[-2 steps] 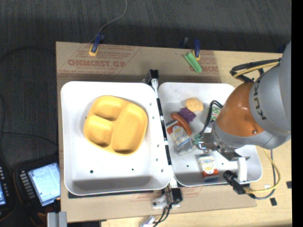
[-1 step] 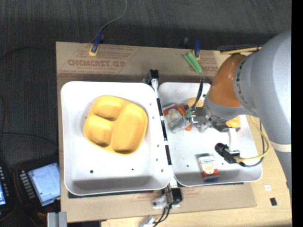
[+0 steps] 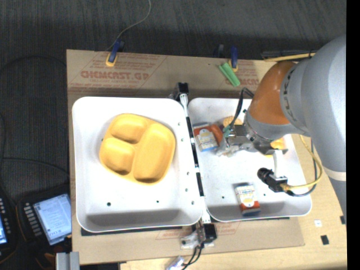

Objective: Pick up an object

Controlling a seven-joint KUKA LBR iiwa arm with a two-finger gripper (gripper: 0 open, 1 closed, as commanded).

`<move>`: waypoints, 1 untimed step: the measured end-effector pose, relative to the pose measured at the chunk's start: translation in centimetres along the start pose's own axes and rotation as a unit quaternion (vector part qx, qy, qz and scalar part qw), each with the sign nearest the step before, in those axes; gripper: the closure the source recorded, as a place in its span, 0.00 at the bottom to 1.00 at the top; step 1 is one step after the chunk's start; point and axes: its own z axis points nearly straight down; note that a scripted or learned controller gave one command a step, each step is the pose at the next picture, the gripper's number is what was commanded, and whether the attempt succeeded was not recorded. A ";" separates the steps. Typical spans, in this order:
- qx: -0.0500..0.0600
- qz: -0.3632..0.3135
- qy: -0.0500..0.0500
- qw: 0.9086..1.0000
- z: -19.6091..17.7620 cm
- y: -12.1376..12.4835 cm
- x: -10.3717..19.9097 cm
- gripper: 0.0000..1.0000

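Camera view, hand point(image 3: 229, 146) low in right bin point(image 3: 292, 207) beside orange packet point(image 3: 206, 137), grip state unclear

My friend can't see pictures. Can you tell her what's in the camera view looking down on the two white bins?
A grey robot arm with an orange band reaches from the right into the right white bin, its gripper low beside a small orange and white packet; another small packet lies near the bin's front. The left white bin holds a big yellow three-lobed molded piece.
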 end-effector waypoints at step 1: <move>0.006 0.000 0.002 1.000 -8.5 0.2 5.4 1.00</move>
